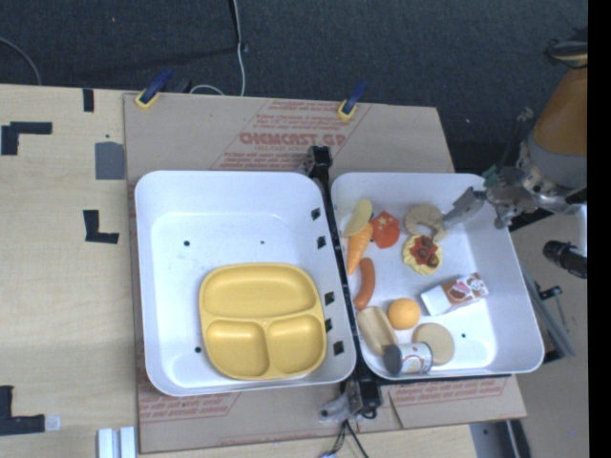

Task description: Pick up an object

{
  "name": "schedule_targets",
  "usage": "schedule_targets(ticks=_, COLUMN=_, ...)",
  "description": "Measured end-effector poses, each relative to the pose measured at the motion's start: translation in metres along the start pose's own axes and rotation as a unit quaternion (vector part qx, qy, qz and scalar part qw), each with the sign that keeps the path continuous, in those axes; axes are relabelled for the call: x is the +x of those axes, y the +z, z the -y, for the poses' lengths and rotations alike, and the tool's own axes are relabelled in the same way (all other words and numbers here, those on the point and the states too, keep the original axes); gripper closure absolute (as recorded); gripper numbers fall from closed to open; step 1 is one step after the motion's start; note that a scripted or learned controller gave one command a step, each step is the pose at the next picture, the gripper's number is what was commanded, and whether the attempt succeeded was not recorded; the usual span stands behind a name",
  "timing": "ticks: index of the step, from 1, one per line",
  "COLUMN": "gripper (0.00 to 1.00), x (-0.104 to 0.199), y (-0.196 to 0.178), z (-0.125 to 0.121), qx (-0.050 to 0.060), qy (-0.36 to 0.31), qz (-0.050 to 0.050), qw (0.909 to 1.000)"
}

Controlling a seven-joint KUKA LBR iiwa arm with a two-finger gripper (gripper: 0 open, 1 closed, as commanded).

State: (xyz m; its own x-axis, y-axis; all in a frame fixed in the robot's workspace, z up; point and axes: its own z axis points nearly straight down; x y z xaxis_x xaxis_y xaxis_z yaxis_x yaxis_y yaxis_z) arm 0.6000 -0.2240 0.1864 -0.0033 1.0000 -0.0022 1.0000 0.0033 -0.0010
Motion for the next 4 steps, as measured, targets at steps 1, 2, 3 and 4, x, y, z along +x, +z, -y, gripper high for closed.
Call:
schedule_targets(ticks=1, gripper=0.0, x=0.115, y=0.073, z=-0.062, qx=0.001, qy=-0.005, qz=-0.004, qw=1.0)
schedule_targets(ticks=2, gripper=0.0, x=0.123, y=0.103, z=-0.034, qx=0.0, qy=0.002, qz=0.0, qw=1.0)
schedule_targets(ticks=3, gripper=1.0, x=0.124, y=0.092, z=-0.034, qx=0.0, qy=0.001, qz=-0.001, qw=1.0)
schedule_targets(ticks=4, gripper=1.0, x=0.183, y=-0.004, z=0.001, qx=-0.004, qy=-0.002, qz=-0.002, qw=1.0)
